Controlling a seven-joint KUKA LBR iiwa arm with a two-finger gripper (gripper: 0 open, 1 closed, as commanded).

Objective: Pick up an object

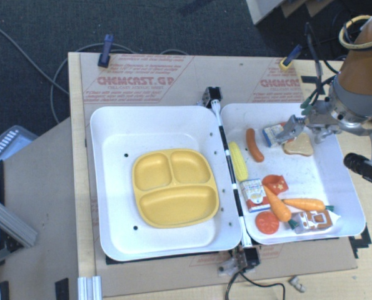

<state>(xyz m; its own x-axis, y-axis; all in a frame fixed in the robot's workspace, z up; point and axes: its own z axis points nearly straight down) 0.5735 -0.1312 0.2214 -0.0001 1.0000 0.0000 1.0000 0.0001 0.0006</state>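
- A counter topped with brown printed board carries two shallow white bins side by side, seen from above at a slant.
- The left bin sits at nine o'clock of the view's centre, the right bin at three o'clock; their inner rims touch.
- A grey arm with an orange band reaches in from two o'clock, over the right bin's far corner.
- A yellow divided plate with three compartments lies in the middle of the left bin.
- The hand hangs low over the right bin's twelve o'clock area; whether it is open or closed I cannot tell, and nothing visible sits in it.
- A slice of toast lies just at five o'clock of the hand, partly under it.
- A small blue-and-white packet lies at nine o'clock of the hand, very near it.
- A yellow corn cob lies along the right bin's left rim.
- A red sausage lies just at two o'clock of the corn.
- An orange carrot lies toward the bin's five o'clock side, with a second carrot slanted beside it.
- A tomato slice sits just above the slanted carrot; another red round piece sits below it.
- A small printed packet touches the bin's left rim; another packet lies at the six o'clock edge.
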